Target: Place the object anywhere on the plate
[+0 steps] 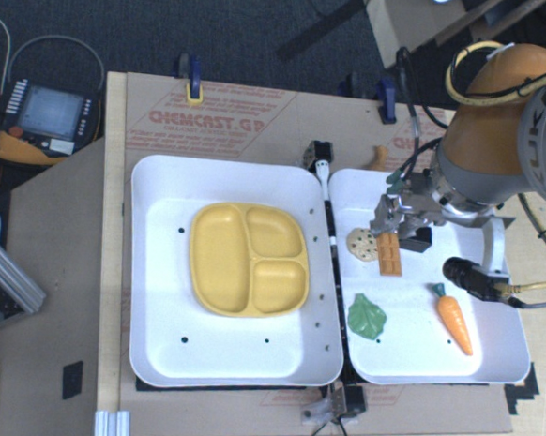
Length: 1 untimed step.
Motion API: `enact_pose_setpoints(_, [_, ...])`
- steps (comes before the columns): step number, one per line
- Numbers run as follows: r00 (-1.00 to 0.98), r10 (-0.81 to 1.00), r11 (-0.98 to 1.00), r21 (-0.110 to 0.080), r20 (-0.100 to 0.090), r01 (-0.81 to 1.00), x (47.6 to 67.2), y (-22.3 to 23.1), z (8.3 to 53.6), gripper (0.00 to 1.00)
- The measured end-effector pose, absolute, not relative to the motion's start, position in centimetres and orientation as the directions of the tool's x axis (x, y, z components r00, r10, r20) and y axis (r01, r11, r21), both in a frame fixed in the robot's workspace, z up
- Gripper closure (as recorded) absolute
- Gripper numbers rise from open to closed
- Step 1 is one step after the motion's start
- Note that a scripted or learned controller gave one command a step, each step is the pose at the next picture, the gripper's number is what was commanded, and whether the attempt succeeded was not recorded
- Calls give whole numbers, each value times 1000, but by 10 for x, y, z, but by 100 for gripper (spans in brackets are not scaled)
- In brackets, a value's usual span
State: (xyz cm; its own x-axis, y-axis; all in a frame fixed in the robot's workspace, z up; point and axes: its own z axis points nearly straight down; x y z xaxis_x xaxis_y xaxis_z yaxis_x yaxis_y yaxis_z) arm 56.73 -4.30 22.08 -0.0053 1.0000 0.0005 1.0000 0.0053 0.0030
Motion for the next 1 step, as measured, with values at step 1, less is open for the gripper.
enact_pose_setpoints(1, [-5,1000,5,2,0,1000,572,4,230,100])
